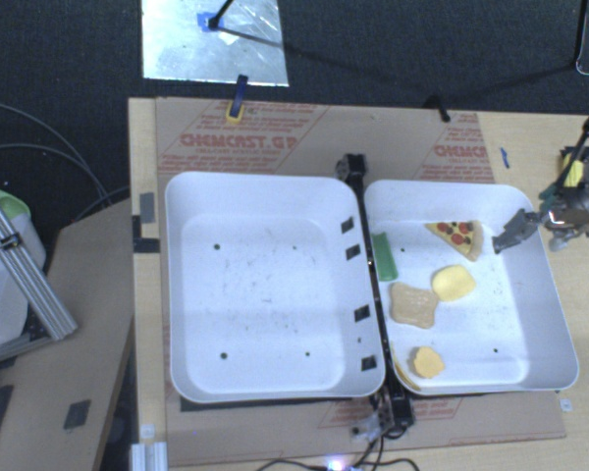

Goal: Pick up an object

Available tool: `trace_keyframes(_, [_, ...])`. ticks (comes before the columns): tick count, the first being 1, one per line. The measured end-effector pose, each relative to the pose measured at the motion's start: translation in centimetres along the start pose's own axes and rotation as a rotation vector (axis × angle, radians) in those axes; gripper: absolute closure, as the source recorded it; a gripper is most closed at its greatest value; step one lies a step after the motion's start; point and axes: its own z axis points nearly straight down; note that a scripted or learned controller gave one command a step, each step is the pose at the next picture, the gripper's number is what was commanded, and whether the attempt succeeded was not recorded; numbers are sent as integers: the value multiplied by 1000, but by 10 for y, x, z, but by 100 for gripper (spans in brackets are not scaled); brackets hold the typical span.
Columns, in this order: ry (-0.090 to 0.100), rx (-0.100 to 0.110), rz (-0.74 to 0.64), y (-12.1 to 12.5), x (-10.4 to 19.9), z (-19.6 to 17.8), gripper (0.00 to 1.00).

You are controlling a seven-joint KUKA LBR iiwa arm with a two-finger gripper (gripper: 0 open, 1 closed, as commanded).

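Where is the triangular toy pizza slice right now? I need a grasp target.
The triangular toy pizza slice lies in the right white bin, near its far edge, above the round yellow piece and just left of the gripper.

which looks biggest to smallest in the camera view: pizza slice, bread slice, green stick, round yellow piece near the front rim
1. bread slice
2. pizza slice
3. green stick, long but thin, so close to the pizza slice and unsure
4. round yellow piece
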Motion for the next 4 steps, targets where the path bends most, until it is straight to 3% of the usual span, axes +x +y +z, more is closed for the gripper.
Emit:
trace_keyframes(1, [4, 12, 6, -58, -14, 117, 0])
trace_keyframes(2, [0, 1, 2, -31, -26, 181, 0])
trace_keyframes(3, [-1, -3, 1, -30, -27, 167, 100])
trace_keyframes(4, [4, -7, -13, 2, 89, 109, 100])
